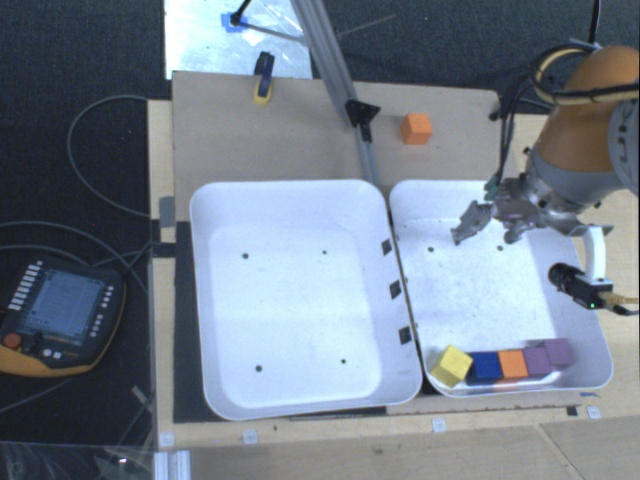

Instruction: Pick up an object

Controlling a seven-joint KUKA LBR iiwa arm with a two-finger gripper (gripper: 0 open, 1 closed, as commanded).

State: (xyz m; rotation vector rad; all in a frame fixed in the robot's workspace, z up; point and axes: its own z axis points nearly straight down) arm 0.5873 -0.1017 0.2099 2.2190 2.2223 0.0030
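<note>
Cubes: yellow wooden cube [452, 365], blue cube [486, 367], orange cube [513, 364] and purple cube [556, 353] form a row along the right white plastic bin's [440, 208] near wall, the yellow one turned askew.
End effector [490, 225]: over the bin's far part, fingers spread, holding nothing.
Surroundings: a second orange cube [417, 128] on the surface beyond the bins.

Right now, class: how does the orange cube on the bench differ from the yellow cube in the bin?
The orange cube on the bench sits alone outside both bins; the yellow cube lies inside the right bin, at the end of a row of blocks. The orange one sits square to the view; the yellow one is turned at an angle. Both are small cubes.
</note>
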